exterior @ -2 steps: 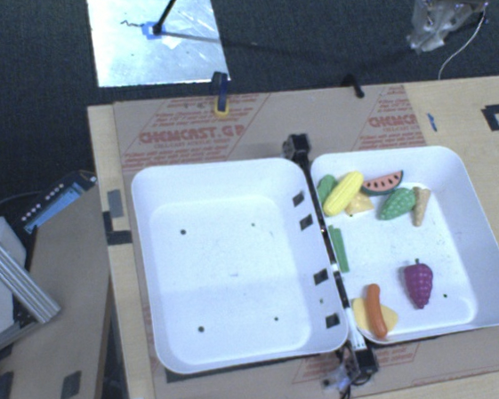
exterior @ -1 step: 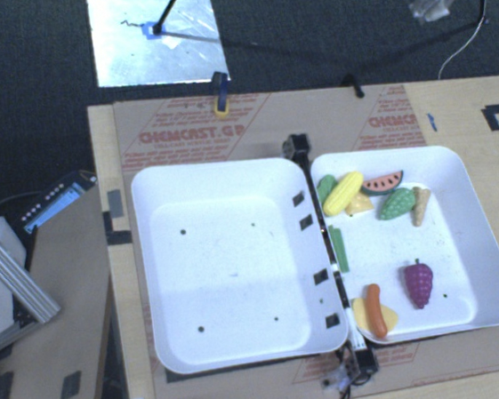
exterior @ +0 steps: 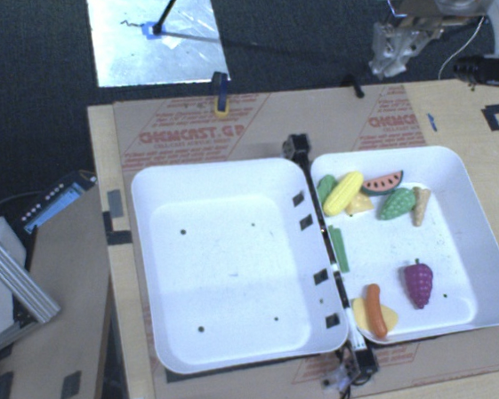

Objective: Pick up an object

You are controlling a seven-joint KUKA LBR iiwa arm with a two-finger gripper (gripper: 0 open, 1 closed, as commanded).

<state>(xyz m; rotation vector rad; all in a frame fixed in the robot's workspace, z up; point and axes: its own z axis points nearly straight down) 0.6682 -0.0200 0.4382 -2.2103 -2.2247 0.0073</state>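
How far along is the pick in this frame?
Nothing looks done yet. The gripper hangs above the bench beyond the right bin, carrying nothing visible. The toy corn, watermelon slice, grapes and hot dog all lie in that bin. Descent, grasp and lift remain.
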